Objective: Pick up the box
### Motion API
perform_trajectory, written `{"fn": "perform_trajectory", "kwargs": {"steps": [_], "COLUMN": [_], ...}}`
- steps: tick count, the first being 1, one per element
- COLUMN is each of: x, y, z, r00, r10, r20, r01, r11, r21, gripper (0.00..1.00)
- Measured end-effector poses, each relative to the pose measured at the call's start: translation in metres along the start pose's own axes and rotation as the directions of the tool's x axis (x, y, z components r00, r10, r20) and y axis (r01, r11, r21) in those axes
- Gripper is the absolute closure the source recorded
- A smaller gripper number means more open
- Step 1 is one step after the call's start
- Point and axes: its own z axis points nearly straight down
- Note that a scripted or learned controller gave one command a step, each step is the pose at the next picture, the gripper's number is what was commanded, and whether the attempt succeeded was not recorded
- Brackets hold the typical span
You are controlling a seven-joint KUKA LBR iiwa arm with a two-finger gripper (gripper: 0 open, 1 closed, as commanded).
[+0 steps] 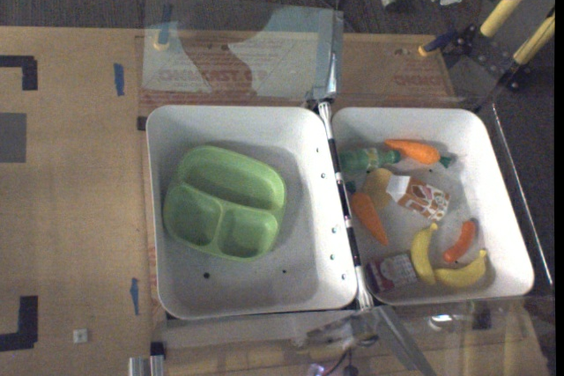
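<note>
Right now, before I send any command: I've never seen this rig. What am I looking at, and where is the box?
This is a single picture from a fixed camera above the bench, looking down at a slant. The robot arm reaches in from the right side of this view.

Two shallow white bins sit side by side. The left bin holds a green divided tray. The right bin holds toy food: two carrots, a green bottle, two bananas and a small orange-red pepper.

Two things could be the box: a white carton lying mid-bin, and a reddish box at the near edge, touching a banana. I cannot tell which one is meant. Both lie loose in the bin, so nothing is picked up yet.
</note>
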Motion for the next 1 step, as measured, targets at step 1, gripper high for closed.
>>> {"fn": "perform_trajectory", "kwargs": {"steps": [1], "x": [0.0019], "y": [0.0001], "z": [-0.0108], "r00": [1.000], "r10": [-0.003], "r20": [0.001], "r01": [0.003], "r11": [1.000], "r21": [-0.004], "gripper": [1.00]}}
